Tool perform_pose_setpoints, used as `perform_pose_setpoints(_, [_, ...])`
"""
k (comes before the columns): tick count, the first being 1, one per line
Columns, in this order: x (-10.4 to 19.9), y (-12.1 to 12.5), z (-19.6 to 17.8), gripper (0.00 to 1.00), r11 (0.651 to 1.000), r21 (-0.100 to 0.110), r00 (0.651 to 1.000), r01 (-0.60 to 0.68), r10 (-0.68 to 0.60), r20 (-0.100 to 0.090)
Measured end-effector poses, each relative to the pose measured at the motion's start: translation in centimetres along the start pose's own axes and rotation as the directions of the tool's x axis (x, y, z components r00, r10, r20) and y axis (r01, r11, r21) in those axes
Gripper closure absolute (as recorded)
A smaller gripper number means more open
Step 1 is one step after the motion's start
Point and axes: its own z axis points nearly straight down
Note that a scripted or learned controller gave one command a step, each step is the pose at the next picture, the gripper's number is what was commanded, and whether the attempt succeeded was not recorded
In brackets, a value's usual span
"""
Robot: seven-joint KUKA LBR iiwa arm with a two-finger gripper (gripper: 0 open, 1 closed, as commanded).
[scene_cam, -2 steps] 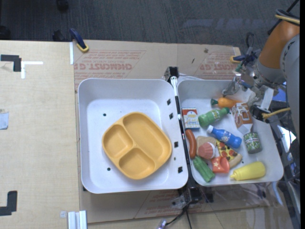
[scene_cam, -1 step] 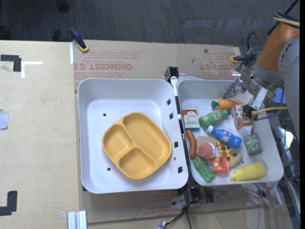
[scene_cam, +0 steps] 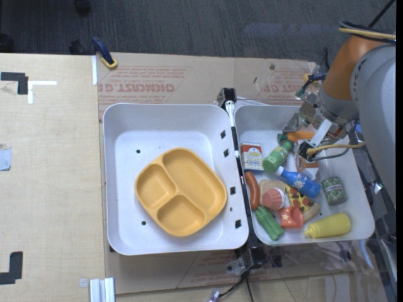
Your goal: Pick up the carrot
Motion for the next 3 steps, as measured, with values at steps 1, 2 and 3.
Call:
perform_pose_setpoints(1, [0.0,0.0,-0.9,1.0,1.0,0.001,1.0,0.0,0.0,0.0])
perform_pose_setpoints(2, [-0.1,0.1,-1.8,1.0,1.0,0.002,1.0,-0.001,0.001,0.0])
perform_pose_setpoints(3, [-0.1,0.1,-2.7,1.0,1.0,0.004,1.0,-0.003,0.003,0.0])
